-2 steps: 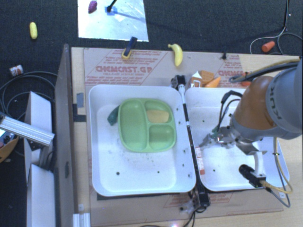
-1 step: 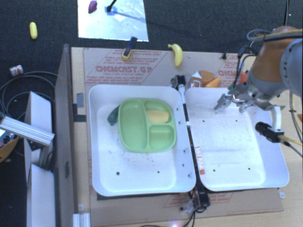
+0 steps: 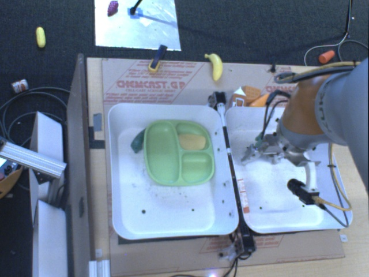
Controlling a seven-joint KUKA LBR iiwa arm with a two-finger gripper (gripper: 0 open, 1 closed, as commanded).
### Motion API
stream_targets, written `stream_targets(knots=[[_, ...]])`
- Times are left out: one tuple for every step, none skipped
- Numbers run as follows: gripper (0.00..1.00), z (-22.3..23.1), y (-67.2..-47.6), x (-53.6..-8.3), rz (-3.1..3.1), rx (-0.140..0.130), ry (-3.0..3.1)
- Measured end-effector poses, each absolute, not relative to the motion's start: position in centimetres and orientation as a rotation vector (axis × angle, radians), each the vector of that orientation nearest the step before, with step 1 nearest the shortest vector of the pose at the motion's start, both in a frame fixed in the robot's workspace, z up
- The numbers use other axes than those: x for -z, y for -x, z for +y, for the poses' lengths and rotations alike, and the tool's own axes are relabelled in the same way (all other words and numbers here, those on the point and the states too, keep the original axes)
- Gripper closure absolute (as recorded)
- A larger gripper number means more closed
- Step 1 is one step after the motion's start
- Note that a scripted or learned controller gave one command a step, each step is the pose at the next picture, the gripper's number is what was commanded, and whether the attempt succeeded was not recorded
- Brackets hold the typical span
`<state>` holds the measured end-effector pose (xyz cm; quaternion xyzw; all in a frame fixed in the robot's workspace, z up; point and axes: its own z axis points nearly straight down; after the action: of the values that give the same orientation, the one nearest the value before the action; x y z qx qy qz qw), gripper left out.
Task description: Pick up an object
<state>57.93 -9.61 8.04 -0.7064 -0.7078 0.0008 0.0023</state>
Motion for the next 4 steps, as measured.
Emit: stream_targets(knots=[[0.0, -14.5, -62.5, -13.8, -2.228, 0.006, 2.229], [0.0, -14.2, -62.2, -13.4, -2.225, 0.002, 2.222], [0.0, -10.5, -60.2, -8.1, -2.226, -0.001, 2.211], [0.0, -12.1, -66.5, -24.3, -2.244, 0.021, 2.229]])
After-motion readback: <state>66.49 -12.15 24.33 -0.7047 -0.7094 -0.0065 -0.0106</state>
